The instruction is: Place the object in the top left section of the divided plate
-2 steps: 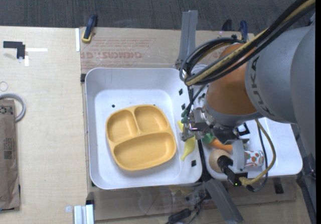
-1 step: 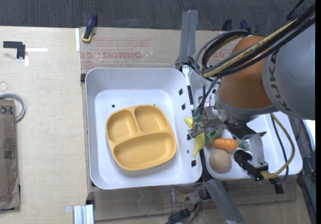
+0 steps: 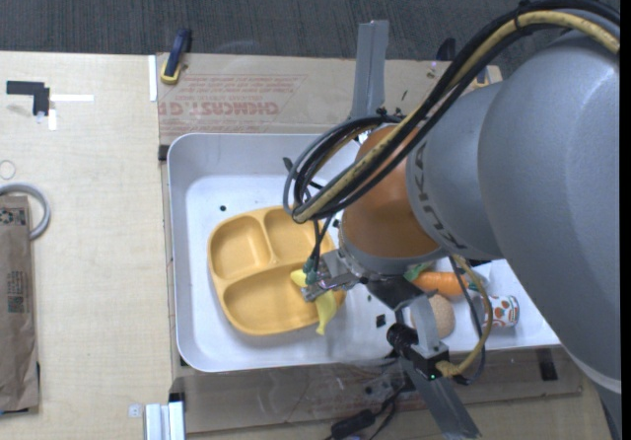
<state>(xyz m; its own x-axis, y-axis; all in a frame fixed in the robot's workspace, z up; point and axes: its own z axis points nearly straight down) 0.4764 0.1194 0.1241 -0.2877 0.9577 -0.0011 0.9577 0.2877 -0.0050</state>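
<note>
A yellow divided plate [image 3: 258, 275] lies in the left half of the white bin [image 3: 192, 231]. Its top left section [image 3: 245, 246] holds nothing; neither does the large lower section [image 3: 258, 308]. My gripper [image 3: 321, 282] hangs under the orange band of the arm, right over the plate's right rim. A small yellow object [image 3: 323, 310], perhaps a toy banana, shows at the gripper's tip and droops over that rim. Whether it is gripped or only lying there is hidden by the wrist. The arm covers most of the plate's top right section.
An orange carrot [image 3: 440, 281], a tan rounded object [image 3: 441, 317] and a small patterned cup [image 3: 504, 310] lie in the bin's right part, beneath the arm. Cables [image 3: 325, 182] loop off the wrist. A brown bag [image 3: 15, 290] rests on the bench at the far left.
</note>
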